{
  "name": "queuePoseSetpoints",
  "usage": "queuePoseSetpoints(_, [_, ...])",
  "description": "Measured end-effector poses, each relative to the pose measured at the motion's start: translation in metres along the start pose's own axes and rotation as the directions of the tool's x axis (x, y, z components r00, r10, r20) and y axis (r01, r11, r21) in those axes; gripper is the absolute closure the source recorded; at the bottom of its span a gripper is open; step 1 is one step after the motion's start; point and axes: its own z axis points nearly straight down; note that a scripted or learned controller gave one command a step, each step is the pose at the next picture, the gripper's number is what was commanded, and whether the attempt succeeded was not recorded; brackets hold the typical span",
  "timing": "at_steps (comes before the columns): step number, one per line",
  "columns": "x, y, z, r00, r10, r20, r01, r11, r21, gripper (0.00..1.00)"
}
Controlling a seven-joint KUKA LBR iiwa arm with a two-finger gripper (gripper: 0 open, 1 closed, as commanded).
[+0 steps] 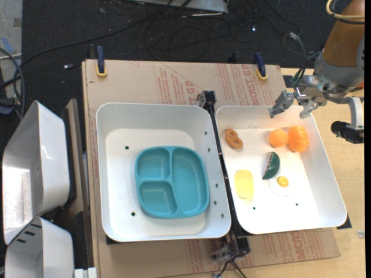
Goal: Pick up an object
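My gripper (294, 107) hangs open above the far edge of the right bin (324, 172), with nothing between its two spread fingers. Just below it in the bin lie an orange ball (279, 138) and an orange pumpkin-like piece (298, 138) side by side. A brown pretzel-like piece (233, 138) sits at the bin's left. A dark green wedge (271, 165), a small yellow piece (282, 182) and a pale yellow block (244, 184) lie nearer the front.
The left bin (110, 155) holds a teal divided plate (171, 181). A black divider clamp (208, 99) stands between the bins at the far edge. White tubs (32, 167) sit at the bench's left. Cables run across the dark floor behind.
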Motion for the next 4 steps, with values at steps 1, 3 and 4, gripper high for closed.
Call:
queuePoseSetpoints(1, [0.009, -0.005, 0.051, 1.0, -0.002, -0.001, 0.002, 1.0, 0.003, 0.0])
queuePoseSetpoints(3, [0.011, 0.001, 0.1, 1.0, -0.002, 0.007, 0.002, 1.0, -0.029, 0.0])
queuePoseSetpoints(4, [0.011, 0.0, 0.093, 1.0, -0.004, 0.007, 0.004, 1.0, -0.026, 1.0])
